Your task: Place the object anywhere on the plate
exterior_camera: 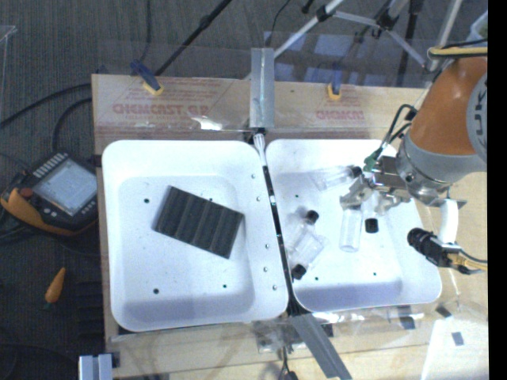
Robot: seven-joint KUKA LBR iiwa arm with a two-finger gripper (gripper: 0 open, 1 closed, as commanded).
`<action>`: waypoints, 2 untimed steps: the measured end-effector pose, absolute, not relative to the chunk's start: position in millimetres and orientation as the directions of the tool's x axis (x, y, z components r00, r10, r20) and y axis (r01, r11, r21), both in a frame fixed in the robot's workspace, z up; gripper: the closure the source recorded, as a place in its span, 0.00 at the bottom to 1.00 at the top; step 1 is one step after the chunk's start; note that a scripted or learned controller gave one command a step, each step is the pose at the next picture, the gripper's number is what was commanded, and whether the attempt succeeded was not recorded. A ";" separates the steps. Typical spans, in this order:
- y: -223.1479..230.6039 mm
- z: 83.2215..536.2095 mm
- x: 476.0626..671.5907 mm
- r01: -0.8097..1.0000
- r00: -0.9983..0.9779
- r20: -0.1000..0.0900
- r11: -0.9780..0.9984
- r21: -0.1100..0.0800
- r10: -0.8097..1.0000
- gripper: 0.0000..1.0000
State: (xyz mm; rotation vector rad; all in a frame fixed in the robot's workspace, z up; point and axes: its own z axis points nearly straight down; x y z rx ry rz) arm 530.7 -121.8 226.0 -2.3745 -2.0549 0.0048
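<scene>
Right of centre, the gripper (369, 199) hovered over clear vials (349, 229) in the right bin (412, 291); I cannot tell its state. Vials looked light, slippery, best pinched mid-body. The dark plate (198, 221) lay centre-left.

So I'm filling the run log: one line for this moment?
gripper: over right bin, above clear vials | dark ridged plate: left bin, bare | placement: not done

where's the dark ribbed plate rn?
The dark ribbed plate lies tilted in the middle of the left bin, across the divider from the clear bottles in the right bin.
</scene>
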 end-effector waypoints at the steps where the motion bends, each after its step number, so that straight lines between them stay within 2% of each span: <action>1: -49.0 182.0 594.2 1.000 -0.023 -0.001 0.023 -0.005 1.000 1.00; 2: 21.7 182.3 667.6 0.992 -0.125 -0.002 0.124 -0.004 0.992 1.00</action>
